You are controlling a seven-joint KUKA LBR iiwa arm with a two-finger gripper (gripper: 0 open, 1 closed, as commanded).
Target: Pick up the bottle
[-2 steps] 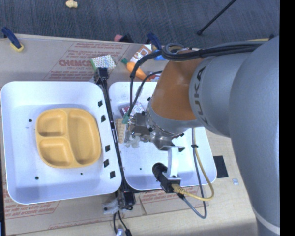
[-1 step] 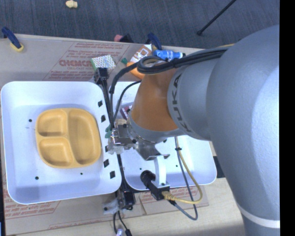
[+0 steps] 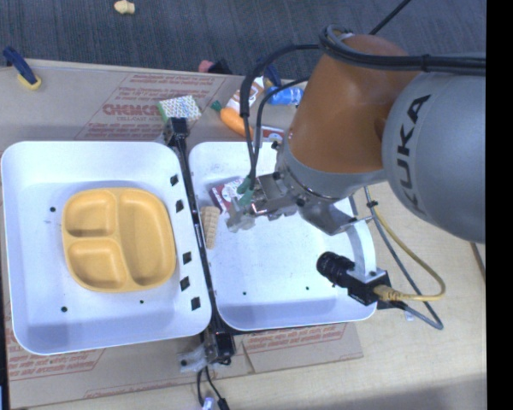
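The arm is in the approach step: the gripper point(image 3: 242, 210) hangs low over the upper left part of the right bin point(image 3: 274, 301), beside a small red-and-white packet point(image 3: 225, 195) and a ridged tan cone point(image 3: 210, 226). Whether it is open or closed cannot be determined. A bottle cannot be positively identified; a blue-and-white object point(image 3: 284, 96) lies behind this bin, mostly hidden by the arm. The next move probably requires locating the bottle before descending.

one fixed camera looks down at a slant from above the bench point(image 3: 111, 114), fairly close. it takes in both bins, the left bin point(image 3: 21, 229) and the right bin point(image 3: 282, 306), while the arm point(image 3: 385, 126) enters from the right.
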